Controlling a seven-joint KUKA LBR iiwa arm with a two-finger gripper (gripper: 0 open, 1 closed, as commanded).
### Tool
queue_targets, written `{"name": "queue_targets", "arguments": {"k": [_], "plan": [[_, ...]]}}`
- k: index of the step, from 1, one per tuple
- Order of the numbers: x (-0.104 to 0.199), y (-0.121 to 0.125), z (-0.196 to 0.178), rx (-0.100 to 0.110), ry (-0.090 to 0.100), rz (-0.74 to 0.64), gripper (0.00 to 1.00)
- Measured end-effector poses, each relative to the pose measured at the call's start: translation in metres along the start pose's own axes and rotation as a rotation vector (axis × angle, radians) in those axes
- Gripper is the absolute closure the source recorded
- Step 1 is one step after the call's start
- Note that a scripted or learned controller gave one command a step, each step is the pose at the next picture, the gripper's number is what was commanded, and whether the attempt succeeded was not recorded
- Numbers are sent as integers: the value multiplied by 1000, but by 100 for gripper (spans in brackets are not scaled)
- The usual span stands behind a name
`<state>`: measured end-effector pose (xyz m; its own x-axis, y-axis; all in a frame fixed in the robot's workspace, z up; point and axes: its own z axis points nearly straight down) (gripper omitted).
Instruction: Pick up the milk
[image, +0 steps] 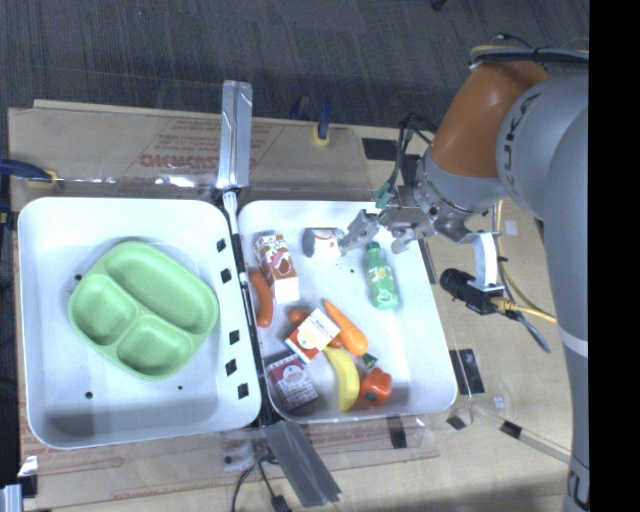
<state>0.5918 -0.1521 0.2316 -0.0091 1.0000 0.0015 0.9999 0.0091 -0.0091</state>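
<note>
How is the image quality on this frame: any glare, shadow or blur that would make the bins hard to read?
Camera view: lighting is even and soft; the white right bin is bright but not blown out; the green tray casts only a faint shadow; small labels on the milk are too blurred to read; the pincer is slightly soft.

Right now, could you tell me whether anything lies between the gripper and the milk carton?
Yes: a small white item lies between the gripper and the milk carton in the right bin. The green bottle sits beside that line.
</note>
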Motion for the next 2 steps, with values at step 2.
{"name": "queue_targets", "arguments": {"k": [2], "plan": [[100,21,28,0,-2,-528,0]]}}
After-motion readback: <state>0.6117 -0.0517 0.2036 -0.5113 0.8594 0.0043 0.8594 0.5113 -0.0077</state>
